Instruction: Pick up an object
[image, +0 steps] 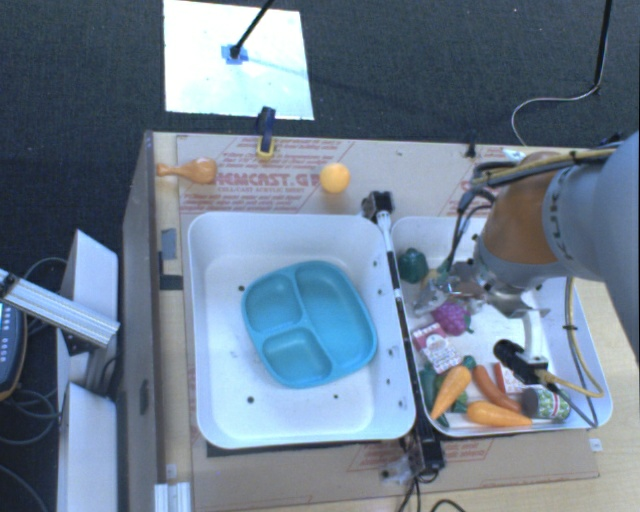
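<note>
My gripper (438, 292) hangs low over the right bin (590, 352), near its left side, with the grey arm and its orange band coming in from the right. Just below and to the right of it lies a purple toy (453, 318). A dark green toy (411, 264) sits just up and left of it. Farther toward the front of the bin lie a pink-and-white packet (437, 349), an orange carrot (450, 390), a second carrot (497, 414), a thin red-orange piece (492, 384) and a small can (548, 405). Nothing is visibly between the fingers.
The left bin (225, 300) holds a blue divided plate (308, 322). On the bench behind the bins lie an orange ball (334, 178) and a tan drumstick-shaped toy (188, 172). A black-topped divider rail (395, 290) runs between the bins.
</note>
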